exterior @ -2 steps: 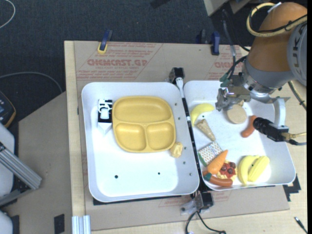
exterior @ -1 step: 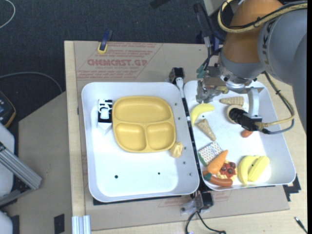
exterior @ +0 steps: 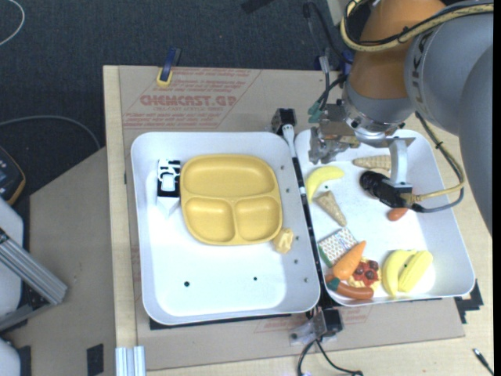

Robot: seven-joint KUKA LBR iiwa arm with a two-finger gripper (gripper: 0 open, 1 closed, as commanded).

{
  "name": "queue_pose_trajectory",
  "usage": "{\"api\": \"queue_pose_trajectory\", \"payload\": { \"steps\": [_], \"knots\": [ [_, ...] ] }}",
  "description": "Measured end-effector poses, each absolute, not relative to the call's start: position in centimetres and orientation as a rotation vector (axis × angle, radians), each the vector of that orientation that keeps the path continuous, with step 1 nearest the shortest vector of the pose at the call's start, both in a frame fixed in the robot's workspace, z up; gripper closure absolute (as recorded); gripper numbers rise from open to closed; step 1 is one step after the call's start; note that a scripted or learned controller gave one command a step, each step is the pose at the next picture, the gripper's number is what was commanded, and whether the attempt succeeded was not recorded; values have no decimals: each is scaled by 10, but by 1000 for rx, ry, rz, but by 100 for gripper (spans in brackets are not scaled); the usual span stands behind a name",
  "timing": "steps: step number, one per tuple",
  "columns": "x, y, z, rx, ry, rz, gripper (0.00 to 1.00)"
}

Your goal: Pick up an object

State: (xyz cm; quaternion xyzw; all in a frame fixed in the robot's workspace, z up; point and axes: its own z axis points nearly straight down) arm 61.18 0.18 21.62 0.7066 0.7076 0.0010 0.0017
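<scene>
Toy food clustered in right bin (exterior: 458, 245); yellow divided plate (exterior: 232, 197) alone in left bin (exterior: 149, 233) — a sorting layout, by judgement. Gripper (exterior: 329, 143) poised at right bin's far-left corner, state cannot tell. Nearest target — banana (exterior: 322, 179) — just beside gripper, toward near edge.

- Arm (exterior: 450, 61): grey, enters from the right of the camera view and bends down toward the bench.
- Orange band (exterior: 391, 34): sits above the wrist, facing the camera (a yellow-edged cable loops round its top).
- Wrist (exterior: 376, 108): grey collar below the band, pointing downward.
- Gripper (exterior: 329, 143): dark metal assembly under the wrist, held low and aimed down; the finger gap cannot be made out.
</scene>
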Motion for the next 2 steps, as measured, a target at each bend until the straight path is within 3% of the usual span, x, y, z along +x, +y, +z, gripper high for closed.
{"api": "queue_pose_trajectory", "payload": {
  "steps": [1,2],
  "knots": [
    [604,4,220,2222,2222,-2,100],
    [612,-3,229,2219,2219,3,100]
  ]
}}
